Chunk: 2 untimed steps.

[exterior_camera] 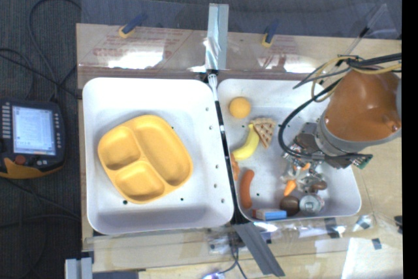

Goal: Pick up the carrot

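Carrot (290, 188) lay in the right bin (349, 204), near its front right, long axis roughly upright and slightly tilted in the camera view. Gripper (302, 170) hung just above and slightly right of it, nearly touching; open or closed, couldn't tell. Sausage (245, 185) lay left of it.

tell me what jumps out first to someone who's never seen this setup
The big yellow divided tray in the left bin grabs the eye first. Next comes the arm's orange band over the right bin, with the gripper low above the small carrot. A banana and an orange ball lie nearer the divider.
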Motion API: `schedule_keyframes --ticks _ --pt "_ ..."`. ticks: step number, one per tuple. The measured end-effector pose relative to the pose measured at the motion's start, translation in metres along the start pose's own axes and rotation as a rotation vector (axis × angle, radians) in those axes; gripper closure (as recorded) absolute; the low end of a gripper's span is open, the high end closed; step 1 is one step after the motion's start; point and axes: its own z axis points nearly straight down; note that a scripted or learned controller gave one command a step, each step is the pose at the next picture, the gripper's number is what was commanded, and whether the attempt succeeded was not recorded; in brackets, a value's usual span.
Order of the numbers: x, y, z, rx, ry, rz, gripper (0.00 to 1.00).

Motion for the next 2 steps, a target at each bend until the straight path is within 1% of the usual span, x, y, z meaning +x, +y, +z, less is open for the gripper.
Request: schedule_keyframes --ticks 1,2 --pt "-0.020 0.036 -0.066 0.001 -0.001 -0.046 1.00" --pt "-0.045 0.045 -0.081 -0.003 -0.002 -0.463 1.00"
